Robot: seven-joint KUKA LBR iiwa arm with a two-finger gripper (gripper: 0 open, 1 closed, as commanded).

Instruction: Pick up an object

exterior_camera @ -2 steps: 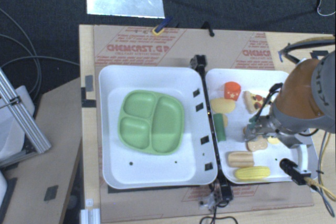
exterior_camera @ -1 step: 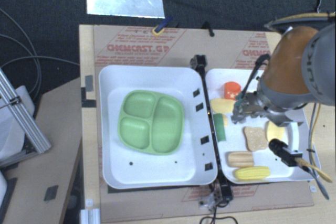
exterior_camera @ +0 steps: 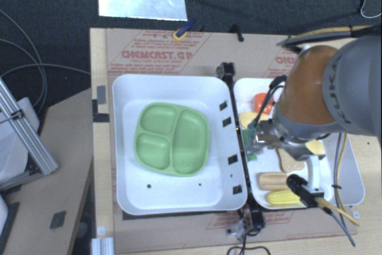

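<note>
Robotics lab: arm (exterior_camera: 334, 86) over taped bench (exterior_camera: 155, 48).

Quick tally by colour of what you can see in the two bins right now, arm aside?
Green: 2, the divided plate in the left bin, and a small green piece by the wrist.
Yellow: 2, the yellow object near the front and a piece partly under the arm.
Orange: 1, the orange item.
Tan: 1, the cylinder.
Total: 6 visible; the arm may hide more.
</note>
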